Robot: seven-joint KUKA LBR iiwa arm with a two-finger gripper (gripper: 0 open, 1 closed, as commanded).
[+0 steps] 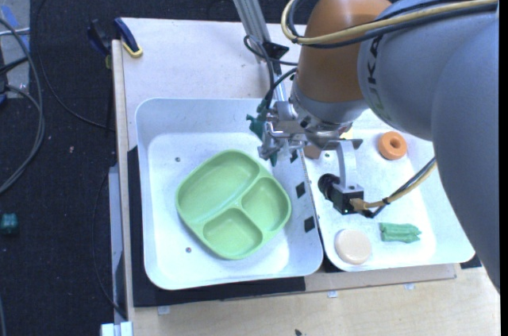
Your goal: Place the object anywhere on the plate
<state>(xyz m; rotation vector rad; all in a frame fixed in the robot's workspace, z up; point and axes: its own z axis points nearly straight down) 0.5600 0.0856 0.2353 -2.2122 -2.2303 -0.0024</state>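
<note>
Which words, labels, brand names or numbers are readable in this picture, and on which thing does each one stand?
Dark letters on the grey arm, beside the orange band: partly seen at a slant, too unclear to read.
Green plate, orange ring, white bins: no text seen.

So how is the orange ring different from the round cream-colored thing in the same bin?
The orange ring has a hole through its middle, while the cream disc looks solid. The ring is bright orange; the disc is pale cream. The ring looks smaller than the disc. The ring lies at the far side of the right bin, the disc at the near edge. Both are round, and neither is on the green plate.
</note>
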